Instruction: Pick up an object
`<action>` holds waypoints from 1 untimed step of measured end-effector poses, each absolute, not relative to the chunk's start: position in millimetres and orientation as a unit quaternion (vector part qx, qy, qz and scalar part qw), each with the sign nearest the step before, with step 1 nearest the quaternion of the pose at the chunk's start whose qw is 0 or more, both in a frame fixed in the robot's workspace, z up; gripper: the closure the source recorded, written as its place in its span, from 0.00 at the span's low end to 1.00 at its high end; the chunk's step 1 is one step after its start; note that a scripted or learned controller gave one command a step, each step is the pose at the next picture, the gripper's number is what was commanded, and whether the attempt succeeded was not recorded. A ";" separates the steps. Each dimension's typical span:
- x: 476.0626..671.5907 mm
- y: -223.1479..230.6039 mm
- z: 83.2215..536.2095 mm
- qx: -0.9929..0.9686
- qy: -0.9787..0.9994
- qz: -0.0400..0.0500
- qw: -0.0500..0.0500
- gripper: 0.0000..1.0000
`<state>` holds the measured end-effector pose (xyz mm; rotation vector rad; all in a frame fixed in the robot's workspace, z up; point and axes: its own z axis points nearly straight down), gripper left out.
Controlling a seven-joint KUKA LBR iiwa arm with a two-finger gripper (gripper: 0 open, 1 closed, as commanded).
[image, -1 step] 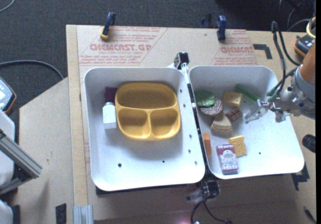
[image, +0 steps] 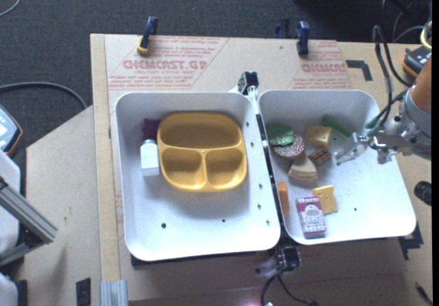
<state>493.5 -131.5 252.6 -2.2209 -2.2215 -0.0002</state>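
The right bin (image: 374, 205) holds several small items: a green piece (image: 280, 135), a round brown and white piece (image: 289, 147), a tan block (image: 317, 134), a brown square (image: 319, 157), a pale wedge (image: 302, 172), an orange stick (image: 283, 197), a yellow cheese slice (image: 325, 199), a red box (image: 312, 217) and a green strip (image: 336, 126). My gripper (image: 345, 147) reaches in from the right, just right of the brown square and below the green strip. It looks open, with nothing between its fingers.
The left bin (image: 199, 226) carries a yellow divided tray (image: 202, 150), with a small white bottle (image: 149, 157) and a dark maroon item (image: 151, 126) at its left. Clamps sit at the bench's far edge. Cables run at the right.
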 end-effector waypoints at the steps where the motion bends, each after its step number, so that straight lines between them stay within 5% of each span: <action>1: 489.5 -121.1 195.8 -0.707 -0.707 0.002 0.004 0.00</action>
